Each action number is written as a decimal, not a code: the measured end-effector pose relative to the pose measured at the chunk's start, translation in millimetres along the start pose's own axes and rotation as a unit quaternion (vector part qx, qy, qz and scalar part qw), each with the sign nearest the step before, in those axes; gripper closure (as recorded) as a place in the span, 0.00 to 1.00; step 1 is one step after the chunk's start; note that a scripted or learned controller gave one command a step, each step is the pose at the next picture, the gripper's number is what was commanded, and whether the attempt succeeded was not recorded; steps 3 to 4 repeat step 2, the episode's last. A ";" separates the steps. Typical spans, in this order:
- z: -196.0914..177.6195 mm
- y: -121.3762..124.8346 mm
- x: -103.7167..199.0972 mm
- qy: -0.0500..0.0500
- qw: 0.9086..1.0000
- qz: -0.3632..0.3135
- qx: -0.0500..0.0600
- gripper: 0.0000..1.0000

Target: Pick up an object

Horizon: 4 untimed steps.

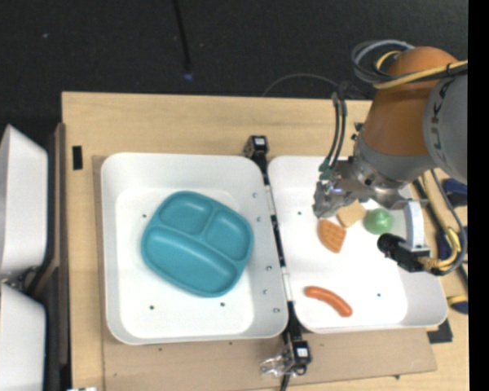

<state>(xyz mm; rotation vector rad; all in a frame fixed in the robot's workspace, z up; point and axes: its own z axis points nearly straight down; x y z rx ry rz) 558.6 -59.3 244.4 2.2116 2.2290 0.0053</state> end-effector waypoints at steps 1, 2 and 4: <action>2.3 1.7 47.3 0.000 1.000 0.000 0.001 1.00; 12.7 16.3 100.8 -0.001 1.000 0.001 0.001 1.00; 12.7 16.3 100.8 -0.001 1.000 0.001 0.001 1.00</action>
